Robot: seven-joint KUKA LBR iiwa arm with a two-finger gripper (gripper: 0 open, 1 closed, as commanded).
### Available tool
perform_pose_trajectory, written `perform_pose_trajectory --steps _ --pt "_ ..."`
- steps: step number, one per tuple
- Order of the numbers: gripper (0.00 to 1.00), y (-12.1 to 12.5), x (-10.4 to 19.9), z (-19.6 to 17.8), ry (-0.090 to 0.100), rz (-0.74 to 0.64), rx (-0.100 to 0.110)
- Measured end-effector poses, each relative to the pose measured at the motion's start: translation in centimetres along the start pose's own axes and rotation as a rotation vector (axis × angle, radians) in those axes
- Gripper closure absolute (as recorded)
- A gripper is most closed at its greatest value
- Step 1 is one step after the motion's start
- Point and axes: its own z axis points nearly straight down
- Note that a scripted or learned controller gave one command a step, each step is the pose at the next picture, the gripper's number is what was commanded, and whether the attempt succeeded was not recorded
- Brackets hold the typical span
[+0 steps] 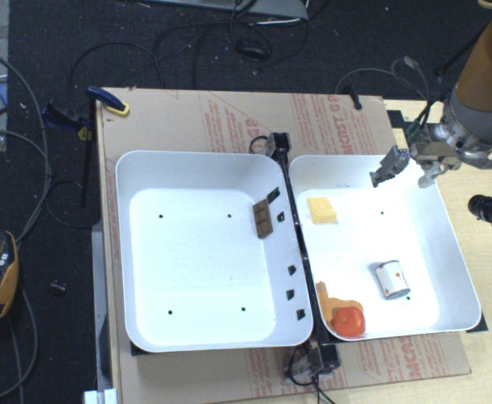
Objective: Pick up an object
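- Objects for picking are lying in the right bin (448,251): a yellow block (322,209) is sitting near the far left part of that bin, a small white cylinder (391,279) is resting toward its near middle, and an orange-red toy (344,314) is lying in its near left corner, against the wall.
- Left bin (145,251) is holding a brown block (263,219), which is leaning at the right wall, close to the divider between the two bins.
- Gripper (408,170) is hanging above the far edge of the right bin, well apart from all three objects there.
- Its fingers are standing spread wide, with nothing between them; one dark fingertip (387,167) is pointing down toward the bin's far rim.
- Arm (482,82) is reaching in from the right, its orange band showing above the grey wrist.
- Both bins are sitting side by side on a cardboard sheet (195,116) covering the bench.
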Motion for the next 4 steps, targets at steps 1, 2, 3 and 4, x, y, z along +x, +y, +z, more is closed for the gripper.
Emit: perform_pose_trajectory --steps 1,2,3,4 --pt "0.0 0.6 0.4 0.5 0.0 0.0 0.001" --pt "0.0 1.6 1.5 0.9 0.0 0.0 0.0" --pt "0.0 2.2 2.5 -0.3 0.0 0.0 -0.001" --pt "0.0 2.1 2.8 2.4 0.0 0.001 0.002"
